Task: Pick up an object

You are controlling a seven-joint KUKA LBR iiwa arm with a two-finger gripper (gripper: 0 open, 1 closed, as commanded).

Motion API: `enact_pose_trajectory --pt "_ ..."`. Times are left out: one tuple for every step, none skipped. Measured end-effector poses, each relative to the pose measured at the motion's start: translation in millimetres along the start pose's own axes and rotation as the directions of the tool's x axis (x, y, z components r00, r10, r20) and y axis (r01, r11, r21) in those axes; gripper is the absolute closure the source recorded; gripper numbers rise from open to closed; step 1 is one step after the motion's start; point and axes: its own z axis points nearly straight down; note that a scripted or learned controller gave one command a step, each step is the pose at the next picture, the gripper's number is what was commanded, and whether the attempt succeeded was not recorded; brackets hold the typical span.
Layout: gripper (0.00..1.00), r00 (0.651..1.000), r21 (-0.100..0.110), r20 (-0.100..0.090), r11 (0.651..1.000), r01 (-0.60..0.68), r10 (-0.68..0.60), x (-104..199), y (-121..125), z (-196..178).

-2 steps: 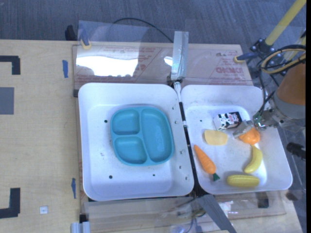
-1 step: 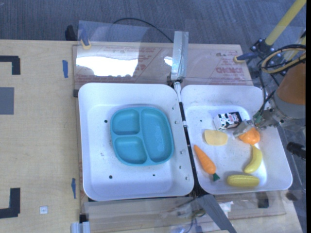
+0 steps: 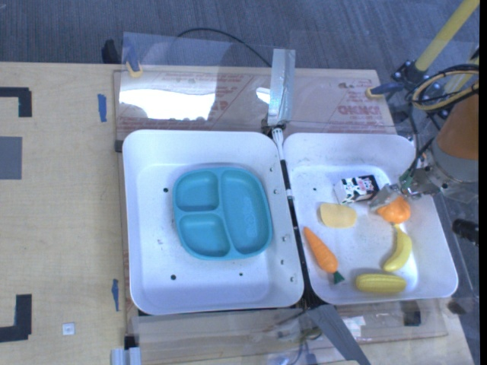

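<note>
The right bin (image 3: pixel 434 280) holds several items. A small black-and-white box (image 3: pixel 357 188) lies near the bin's middle, with a pale yellow slice (image 3: pixel 338 216) just below it. An orange carrot (image 3: pixel 321 250) lies at the left, a banana (image 3: pixel 398 251) at the right, and a yellow oblong fruit (image 3: pixel 380 282) by the front wall. A round orange fruit (image 3: pixel 395 212) sits at the right. My gripper (image 3: pixel 389 196) reaches in from the right and hangs directly over the orange fruit's upper edge, close to the box. Nothing shows as lifted.
The left bin (image 3: pixel 144 280) holds a blue divided plate (image 3: pixel 222 212). A metal post (image 3: pixel 281 90) stands behind the seam between the bins. Yellow and black cables (image 3: pixel 437 82) hang at the back right, near the arm (image 3: pixel 456 143).
</note>
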Motion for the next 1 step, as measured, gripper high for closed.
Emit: enact_pose_trajectory --pt "1.0 0.948 -0.003 0.015 0.948 0.317 -0.317 89.4 61.8 -113.4"
